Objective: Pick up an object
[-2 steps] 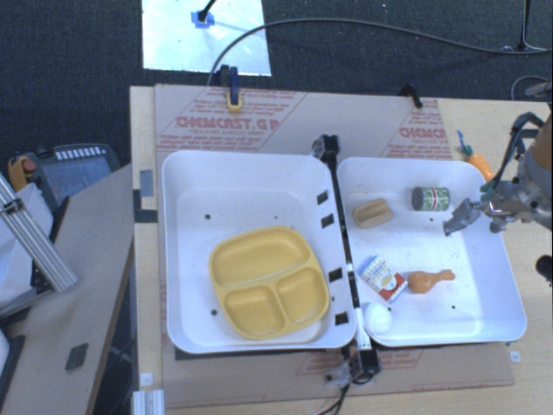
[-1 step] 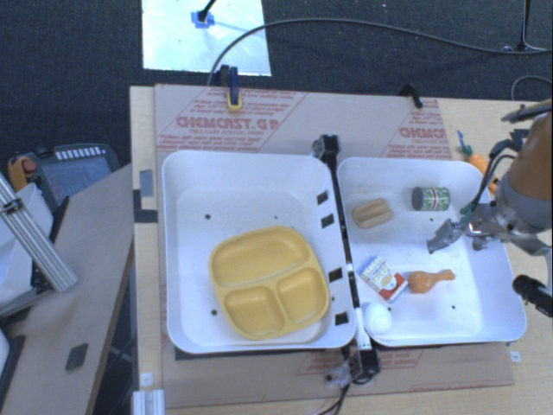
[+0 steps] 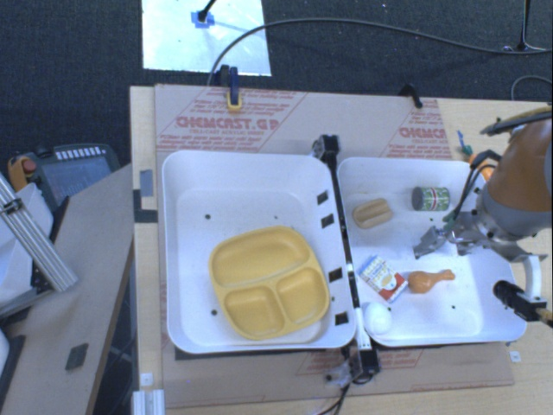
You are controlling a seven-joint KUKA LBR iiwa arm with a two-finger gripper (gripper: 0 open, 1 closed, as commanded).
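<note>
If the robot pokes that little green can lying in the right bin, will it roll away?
Probably. The green can lies on its side on the bin's smooth white floor, so a nudge across its length would likely roll it. It looks rigid, so it shouldn't squash. Its rounded side may slip from the end effector.

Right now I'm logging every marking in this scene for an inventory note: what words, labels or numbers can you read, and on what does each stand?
"CHEMCAST G P" in red, on the protective sheet behind the left bin.
"CHEMCAS..." repeated, partly cut off, on the same sheet behind the right bin.
Can label: too blurred to read.
Small packet: print too small to read.
</note>
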